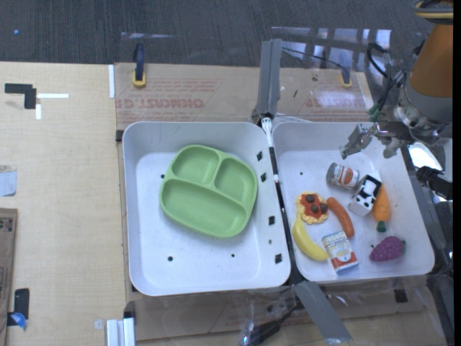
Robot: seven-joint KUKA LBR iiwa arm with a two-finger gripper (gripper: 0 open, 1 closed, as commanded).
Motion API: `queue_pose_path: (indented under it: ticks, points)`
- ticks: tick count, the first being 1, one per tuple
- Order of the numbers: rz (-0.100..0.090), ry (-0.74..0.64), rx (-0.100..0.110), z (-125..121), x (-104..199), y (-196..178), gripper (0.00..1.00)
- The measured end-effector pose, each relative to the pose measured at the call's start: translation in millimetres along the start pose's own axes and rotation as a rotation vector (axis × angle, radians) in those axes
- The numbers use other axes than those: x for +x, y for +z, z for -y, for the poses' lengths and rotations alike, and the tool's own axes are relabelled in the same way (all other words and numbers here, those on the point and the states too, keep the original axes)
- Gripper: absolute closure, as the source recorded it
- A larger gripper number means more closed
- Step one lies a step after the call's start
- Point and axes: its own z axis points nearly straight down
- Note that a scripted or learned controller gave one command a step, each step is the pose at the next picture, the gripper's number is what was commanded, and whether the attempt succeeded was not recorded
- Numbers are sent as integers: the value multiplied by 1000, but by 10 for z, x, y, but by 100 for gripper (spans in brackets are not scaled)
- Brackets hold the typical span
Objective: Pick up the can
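Hovering above the right-hand white bin [418, 262], the grey two-finger hand [372, 141] is in the approach step: nothing is lifted yet. Its fingers look spread apart and empty, one tip toward the bin's back wall, the other just beside the wrist. The small silver can with a red-and-white label [342, 175] lies on its side on the bin floor near the bin's middle, below and a little to the left of the hand, not touched by it. Close by it are a black-and-white carton [366, 194], an orange carrot [381, 205], and an orange sausage [341, 216] nearer the front.

The arm comes in from the bin's right rear corner, orange band [436, 52] high, wrist tilted down. Next, I judge, the hand must shift over the can, line its fingers across the can's round body, and descend without nudging the carton.
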Motion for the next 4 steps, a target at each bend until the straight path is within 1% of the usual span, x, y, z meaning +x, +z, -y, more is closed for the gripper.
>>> queue_pose_path:
  ticks: [1, 2, 3, 4]
  points:
    - [0, 39, 0, 170, -440, -17, 0]
    - [0, -296, -2, 415, -194, -18, 0]
    - [0, -272, 0, 29, -4, 576, 0]
    - [2, -288, -5, -43, 15, 1379, 0]
